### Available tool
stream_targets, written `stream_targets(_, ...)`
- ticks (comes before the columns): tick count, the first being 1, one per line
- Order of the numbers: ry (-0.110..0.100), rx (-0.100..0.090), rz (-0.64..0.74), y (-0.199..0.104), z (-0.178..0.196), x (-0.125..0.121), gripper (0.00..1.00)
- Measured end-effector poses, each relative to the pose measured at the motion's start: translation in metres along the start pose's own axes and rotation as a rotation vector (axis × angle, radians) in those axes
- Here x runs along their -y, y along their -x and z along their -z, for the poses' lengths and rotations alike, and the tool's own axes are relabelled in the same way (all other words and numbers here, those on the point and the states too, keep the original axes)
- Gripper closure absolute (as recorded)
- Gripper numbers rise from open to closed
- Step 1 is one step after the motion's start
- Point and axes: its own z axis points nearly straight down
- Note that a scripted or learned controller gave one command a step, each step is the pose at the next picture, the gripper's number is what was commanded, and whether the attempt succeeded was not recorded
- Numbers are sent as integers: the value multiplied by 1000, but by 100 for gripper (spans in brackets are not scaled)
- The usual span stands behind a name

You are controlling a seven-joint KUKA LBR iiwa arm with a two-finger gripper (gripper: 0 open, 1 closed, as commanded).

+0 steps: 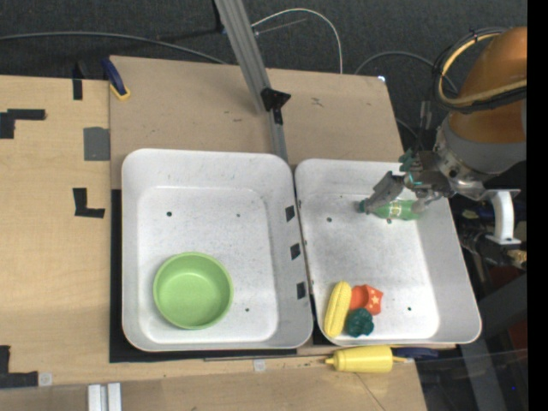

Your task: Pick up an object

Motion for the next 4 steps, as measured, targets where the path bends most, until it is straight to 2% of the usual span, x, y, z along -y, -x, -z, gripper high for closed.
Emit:
stream_targets(1, 0, 0, 0, 0, 0, 0, 0)
stream_targets(2, -6, 0, -1, -3, -63, -4, 0)
stream_targets(4, -6, 0, -1, -13, -177, 3, 0)
